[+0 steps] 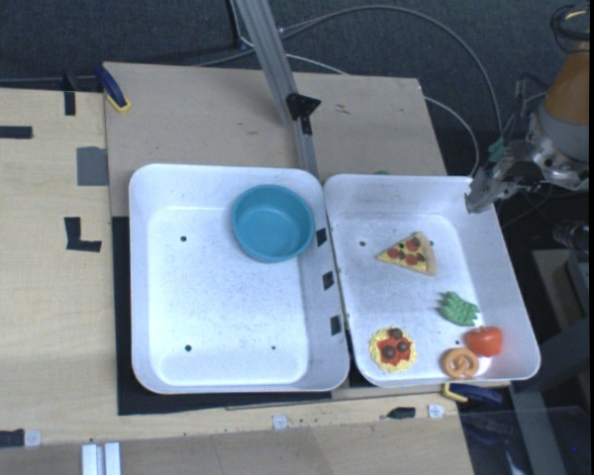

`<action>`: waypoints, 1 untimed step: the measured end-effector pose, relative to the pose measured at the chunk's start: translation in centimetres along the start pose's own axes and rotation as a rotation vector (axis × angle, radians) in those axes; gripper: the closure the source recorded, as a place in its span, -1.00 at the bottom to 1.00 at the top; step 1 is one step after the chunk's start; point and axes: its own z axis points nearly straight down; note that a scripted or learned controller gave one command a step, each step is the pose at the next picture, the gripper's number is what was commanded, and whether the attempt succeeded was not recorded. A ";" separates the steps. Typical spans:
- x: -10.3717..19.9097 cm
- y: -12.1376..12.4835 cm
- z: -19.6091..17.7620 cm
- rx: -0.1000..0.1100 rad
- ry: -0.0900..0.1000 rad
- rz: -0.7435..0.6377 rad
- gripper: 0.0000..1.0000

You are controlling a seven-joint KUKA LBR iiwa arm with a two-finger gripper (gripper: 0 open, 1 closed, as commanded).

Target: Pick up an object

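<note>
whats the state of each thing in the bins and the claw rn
blue bowl: upright in left bin
pizza slice: flat in right bin
green toy: lying, right bin
round pizza: flat
red toy: touching pretzel
claw: over right bin's far right rim, holding nothing visible

The arm (564, 117) (grey, orange-banded above the wrist) reaches in from the right, its pincer (478, 196) angled downward.

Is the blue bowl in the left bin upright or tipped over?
Upright. The blue bowl shows its open mouth and round rim facing up, sitting flat near the far right corner of the left bin.
</note>
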 end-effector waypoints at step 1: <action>4.1 -1.5 0.9 0.004 0.002 -0.002 1.00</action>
